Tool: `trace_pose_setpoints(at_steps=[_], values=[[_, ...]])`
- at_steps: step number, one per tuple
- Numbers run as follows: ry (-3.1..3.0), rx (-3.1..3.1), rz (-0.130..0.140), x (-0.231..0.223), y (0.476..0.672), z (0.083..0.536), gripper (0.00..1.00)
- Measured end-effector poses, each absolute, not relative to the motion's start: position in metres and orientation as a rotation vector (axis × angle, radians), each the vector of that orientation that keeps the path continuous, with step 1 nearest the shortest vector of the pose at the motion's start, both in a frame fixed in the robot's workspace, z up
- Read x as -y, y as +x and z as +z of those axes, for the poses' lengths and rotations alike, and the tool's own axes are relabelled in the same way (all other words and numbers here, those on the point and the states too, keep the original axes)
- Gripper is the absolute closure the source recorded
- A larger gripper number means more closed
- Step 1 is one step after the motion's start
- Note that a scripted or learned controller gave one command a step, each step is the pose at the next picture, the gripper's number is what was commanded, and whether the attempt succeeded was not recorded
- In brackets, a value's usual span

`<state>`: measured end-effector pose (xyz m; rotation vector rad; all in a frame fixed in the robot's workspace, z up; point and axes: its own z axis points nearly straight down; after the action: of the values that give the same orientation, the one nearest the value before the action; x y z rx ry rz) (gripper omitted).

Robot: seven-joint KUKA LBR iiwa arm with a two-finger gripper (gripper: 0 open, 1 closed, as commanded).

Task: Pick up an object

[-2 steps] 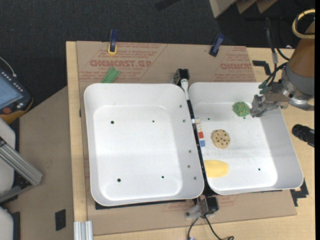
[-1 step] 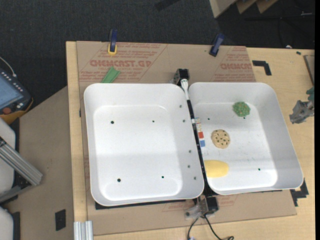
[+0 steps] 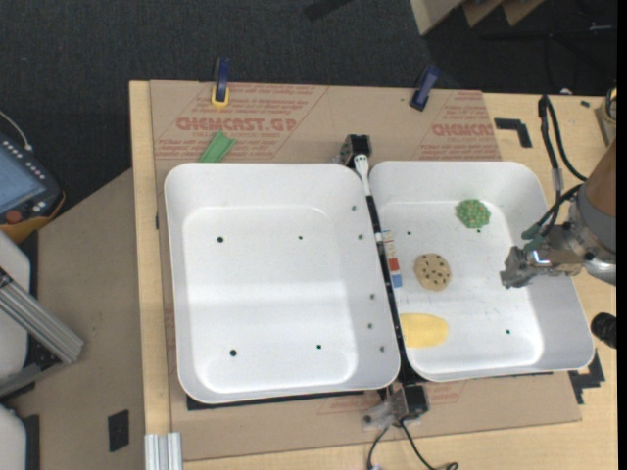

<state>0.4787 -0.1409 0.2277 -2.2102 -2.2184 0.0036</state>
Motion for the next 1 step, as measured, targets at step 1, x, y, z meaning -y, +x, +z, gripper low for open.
trace_pose_setpoints(at_steps=[1], values=[[-2.210,2.239,-0.012,0.0300,0.4807,0.2959,1.00]])
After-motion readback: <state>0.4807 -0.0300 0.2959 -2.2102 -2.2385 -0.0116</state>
